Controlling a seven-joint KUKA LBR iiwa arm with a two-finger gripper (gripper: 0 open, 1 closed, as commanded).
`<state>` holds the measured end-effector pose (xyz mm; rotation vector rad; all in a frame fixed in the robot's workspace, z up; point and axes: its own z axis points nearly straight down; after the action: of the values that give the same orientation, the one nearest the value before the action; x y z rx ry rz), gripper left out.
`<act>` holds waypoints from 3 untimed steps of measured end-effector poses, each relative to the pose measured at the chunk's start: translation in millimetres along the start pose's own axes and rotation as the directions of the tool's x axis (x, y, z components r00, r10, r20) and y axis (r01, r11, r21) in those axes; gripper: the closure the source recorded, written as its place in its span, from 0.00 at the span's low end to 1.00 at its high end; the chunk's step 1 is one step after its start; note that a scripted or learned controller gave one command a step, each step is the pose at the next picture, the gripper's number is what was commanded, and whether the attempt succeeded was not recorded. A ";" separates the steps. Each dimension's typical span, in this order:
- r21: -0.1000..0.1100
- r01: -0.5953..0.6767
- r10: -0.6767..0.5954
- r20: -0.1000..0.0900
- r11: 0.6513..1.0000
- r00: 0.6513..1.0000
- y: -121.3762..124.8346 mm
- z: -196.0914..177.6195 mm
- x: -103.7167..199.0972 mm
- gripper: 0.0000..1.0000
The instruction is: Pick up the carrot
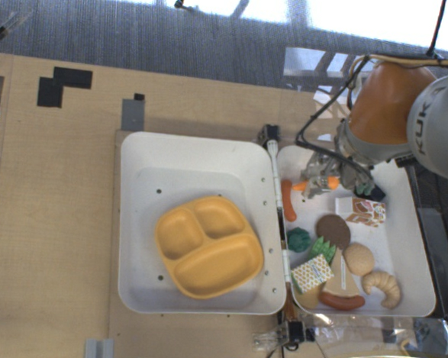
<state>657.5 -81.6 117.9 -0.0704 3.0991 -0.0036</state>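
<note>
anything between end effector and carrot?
No. In the camera view, the end effector sits right by the carrot, with bare white bin floor between.

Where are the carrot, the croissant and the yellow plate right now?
carrot [287, 200]: camera view, middle of its orange body.
croissant [383, 287]: camera view, middle of its curved back.
yellow plate [208, 247]: camera view, ridge between its compartments.

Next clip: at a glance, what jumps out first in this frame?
The yellow divided plate dominates, lying alone in the left bin. Next comes the grey arm with its orange band, reaching from the right over the far end of the right bin, where toy food is crowded together. An orange carrot lies along that bin's left wall, just left of the gripper.
</note>
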 end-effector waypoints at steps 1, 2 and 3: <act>0.000 0.000 0.000 -0.001 1.000 1.000 0.2 0.5 0.2 0.00; 0.015 -0.455 0.455 -0.062 0.890 0.888 -36.5 29.3 -6.2 0.00; 0.027 -0.836 0.837 -0.014 0.548 0.547 -4.3 28.0 18.5 0.00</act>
<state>640.4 -86.7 89.2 1.4249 2.7847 0.0001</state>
